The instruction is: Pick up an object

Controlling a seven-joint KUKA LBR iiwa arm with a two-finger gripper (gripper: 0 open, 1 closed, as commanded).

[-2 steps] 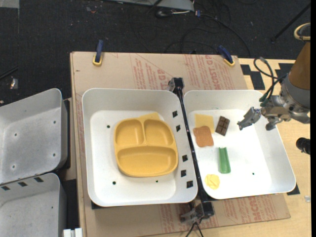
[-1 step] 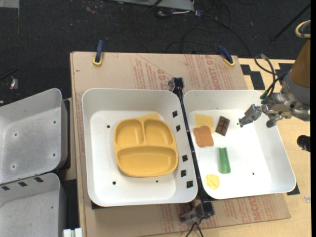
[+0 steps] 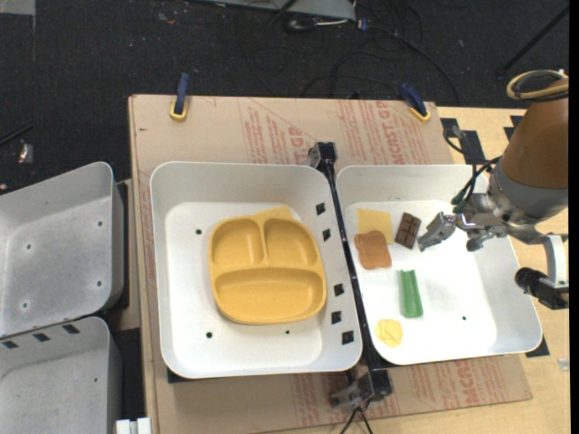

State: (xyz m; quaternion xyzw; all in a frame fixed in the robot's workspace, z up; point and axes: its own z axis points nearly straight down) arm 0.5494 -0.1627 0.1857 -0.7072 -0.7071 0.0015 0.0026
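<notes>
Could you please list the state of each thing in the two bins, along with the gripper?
Yellow tray: upright, flat in left bin.
Cheese slice: flat, right bin.
Brown bread: beside the cheese.
Chocolate bar: flat.
Green stick: lying lengthwise.
Yellow piece: near front wall.
Gripper: beside chocolate bar.

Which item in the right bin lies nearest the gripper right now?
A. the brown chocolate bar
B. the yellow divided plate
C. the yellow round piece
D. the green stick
A: the gripper sits just right of the brown chocolate bar near the top of the right bin, while the green stick and yellow round piece lie lower down.
</notes>
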